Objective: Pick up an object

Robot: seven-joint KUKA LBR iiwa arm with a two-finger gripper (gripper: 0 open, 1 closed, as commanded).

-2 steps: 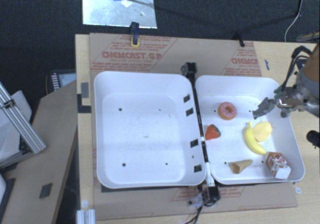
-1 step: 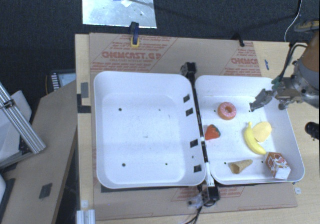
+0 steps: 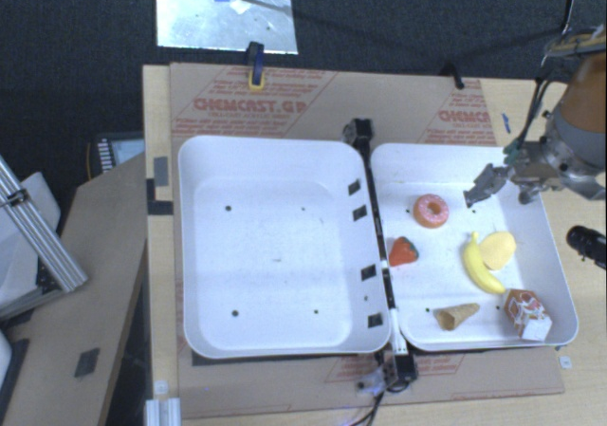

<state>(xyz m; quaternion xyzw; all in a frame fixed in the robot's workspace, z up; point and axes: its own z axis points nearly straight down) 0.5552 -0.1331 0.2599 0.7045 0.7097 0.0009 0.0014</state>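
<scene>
Objects for picking all sit in the right bin (image 3: 555, 253), and I place them against the pink doughnut (image 3: 432, 211), which lies in that bin's upper middle. Below and left of the doughnut, close to the divider between the bins, I see a strawberry (image 3: 404, 251). Below and right of the doughnut a banana (image 3: 481, 268) curves downward, with a pale lemon (image 3: 498, 249) touching its upper right side. Further below the doughnut, near the front wall, lies a tan cone (image 3: 457, 316), and to the right of that cone a red and white box (image 3: 526, 312) sits in the bin's front corner.

From where I watch, the gripper (image 3: 479, 189) hangs up and to the right of the doughnut, near it but apart from it, with nothing between its fingers. Whether its jaws are apart or together I cannot tell at this angle. The left bin (image 3: 275, 249) lies across the divider from the doughnut.
</scene>
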